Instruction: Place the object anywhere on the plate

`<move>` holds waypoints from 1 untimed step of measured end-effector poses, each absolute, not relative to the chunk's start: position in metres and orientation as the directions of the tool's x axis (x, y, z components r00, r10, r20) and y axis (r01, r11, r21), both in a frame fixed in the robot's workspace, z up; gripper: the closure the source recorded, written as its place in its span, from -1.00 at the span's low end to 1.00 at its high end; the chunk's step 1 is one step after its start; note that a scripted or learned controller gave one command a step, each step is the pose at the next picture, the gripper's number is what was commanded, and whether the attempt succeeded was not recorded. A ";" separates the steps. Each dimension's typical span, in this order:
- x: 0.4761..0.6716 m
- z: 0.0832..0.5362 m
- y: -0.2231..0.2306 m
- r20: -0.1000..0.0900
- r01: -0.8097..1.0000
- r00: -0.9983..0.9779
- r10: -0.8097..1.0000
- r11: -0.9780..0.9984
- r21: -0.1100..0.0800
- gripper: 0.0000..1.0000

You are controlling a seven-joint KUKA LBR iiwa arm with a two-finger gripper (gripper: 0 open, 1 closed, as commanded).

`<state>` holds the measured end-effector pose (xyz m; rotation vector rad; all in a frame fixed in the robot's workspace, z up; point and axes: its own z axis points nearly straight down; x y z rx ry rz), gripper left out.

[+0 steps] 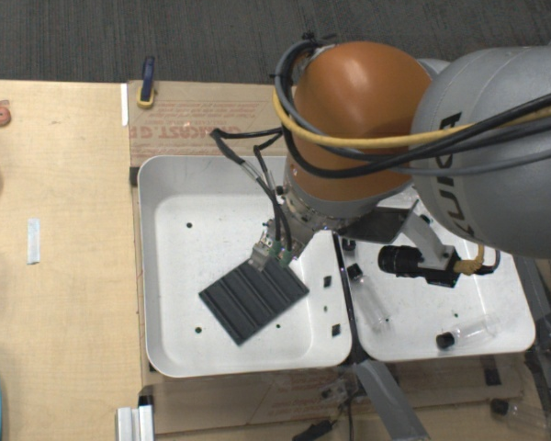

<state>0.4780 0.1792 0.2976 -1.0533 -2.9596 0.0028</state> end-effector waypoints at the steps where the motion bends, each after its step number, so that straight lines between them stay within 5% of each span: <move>1: 0.507 0.295 0.151 -0.001 0.547 -0.837 0.547 0.837 -0.001 1.00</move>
